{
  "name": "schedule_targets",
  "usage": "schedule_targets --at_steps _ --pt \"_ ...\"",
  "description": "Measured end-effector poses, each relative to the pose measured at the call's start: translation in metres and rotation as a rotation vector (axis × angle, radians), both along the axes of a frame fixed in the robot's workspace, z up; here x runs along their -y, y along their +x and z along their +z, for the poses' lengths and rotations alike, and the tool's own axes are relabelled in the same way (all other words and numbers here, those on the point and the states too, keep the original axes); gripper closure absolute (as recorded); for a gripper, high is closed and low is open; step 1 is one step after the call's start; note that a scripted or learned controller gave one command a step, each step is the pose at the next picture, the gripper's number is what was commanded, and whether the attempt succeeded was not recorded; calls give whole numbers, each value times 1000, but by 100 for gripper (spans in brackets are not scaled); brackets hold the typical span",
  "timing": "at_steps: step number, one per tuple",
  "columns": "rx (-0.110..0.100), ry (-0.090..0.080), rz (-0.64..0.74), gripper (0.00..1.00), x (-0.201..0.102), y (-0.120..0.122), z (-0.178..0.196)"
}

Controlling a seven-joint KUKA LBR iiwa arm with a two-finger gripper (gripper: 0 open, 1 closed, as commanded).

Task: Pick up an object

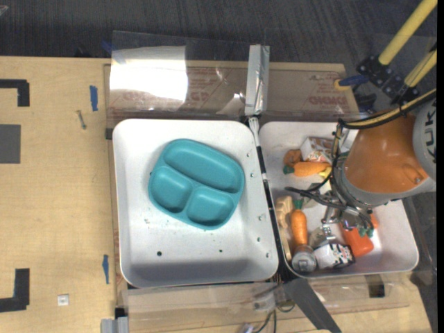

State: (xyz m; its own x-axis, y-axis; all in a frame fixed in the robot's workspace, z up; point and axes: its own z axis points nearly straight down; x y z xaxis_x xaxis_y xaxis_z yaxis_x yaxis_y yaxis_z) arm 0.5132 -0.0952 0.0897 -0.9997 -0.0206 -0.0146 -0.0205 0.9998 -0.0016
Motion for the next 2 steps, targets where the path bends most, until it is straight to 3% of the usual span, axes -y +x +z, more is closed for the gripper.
schedule_targets --at_steps 1,2 --pt "0 -5 137 0 81 49 132" --pt "14 -9 56 0 116 20 22"
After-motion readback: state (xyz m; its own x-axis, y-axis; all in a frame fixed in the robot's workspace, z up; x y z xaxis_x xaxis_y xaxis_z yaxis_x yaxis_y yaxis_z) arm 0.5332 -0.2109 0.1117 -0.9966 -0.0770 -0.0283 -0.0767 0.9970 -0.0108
